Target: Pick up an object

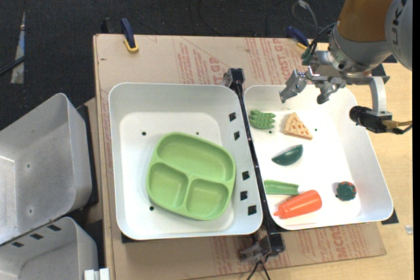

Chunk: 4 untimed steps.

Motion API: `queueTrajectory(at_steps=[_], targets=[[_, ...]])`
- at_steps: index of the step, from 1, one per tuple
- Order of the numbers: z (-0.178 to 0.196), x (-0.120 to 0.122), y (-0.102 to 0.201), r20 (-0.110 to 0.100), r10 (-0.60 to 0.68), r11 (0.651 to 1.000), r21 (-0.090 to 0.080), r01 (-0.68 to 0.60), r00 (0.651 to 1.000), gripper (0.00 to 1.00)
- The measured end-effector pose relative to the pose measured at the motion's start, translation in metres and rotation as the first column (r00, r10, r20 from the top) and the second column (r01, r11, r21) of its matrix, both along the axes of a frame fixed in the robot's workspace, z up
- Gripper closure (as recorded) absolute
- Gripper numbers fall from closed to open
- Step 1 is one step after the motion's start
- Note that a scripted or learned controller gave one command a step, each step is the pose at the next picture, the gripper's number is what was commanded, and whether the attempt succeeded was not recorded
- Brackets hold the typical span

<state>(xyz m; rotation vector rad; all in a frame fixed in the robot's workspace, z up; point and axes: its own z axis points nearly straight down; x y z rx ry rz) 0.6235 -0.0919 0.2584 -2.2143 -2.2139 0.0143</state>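
Red printing runs across the cardboard [197, 59] under the bins, too broken for you to read. Your gripper [306, 90] hangs with fingers spread and nothing between them, just above the pizza slice [296, 126]: a tan wedge with red specks, lying in the right bin [371, 160] beside a green hand-shaped toy [262, 119].

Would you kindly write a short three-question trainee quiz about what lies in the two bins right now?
1. True or false: the green divided plate lies in the right bin.
2. Which item lies nearest the gripper? A) carrot B) pizza slice C) plate
3. Fill in: the carrot is coloured ____.

Key: 1 false, it lies in the left bin; 2 B; 3 orange.
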Motion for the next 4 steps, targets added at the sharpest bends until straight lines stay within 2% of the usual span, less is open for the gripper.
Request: queueTrajectory(at_steps=[1, 4], targets=[[0.008, 0.002, 0.000, 0.014, 0.002, 1.000, -0.001, -0.002, 1.000, 0.00], [-0.124, -0.010, -0.003, 0.010, -0.002, 1.000, 0.000, 0.002, 1.000, 0.00]])
